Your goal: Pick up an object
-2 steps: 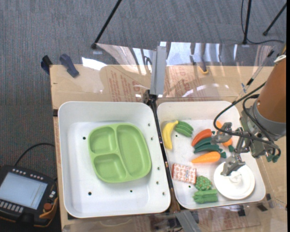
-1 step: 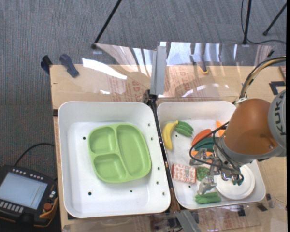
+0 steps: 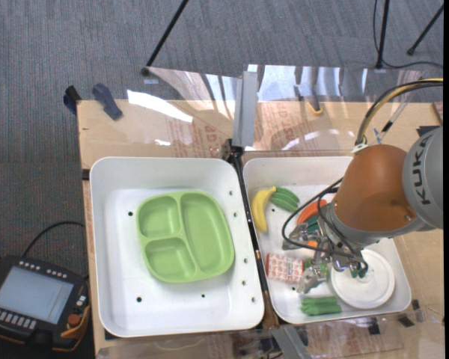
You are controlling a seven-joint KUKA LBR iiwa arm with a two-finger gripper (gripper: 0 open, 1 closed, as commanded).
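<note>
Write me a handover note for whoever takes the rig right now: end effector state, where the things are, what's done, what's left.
End effector: low in the right bin, over the red-and-white packet; whether it is open or shut can't be made out, and nothing is seen held.
Right bin: banana and green pod at the far left, orange carrot partly behind the arm, white plate near right, green beans at the near edge.
Left bin: green divided plate.
Done: arm is down among the objects.
Left: grasp one and lift it.
</note>
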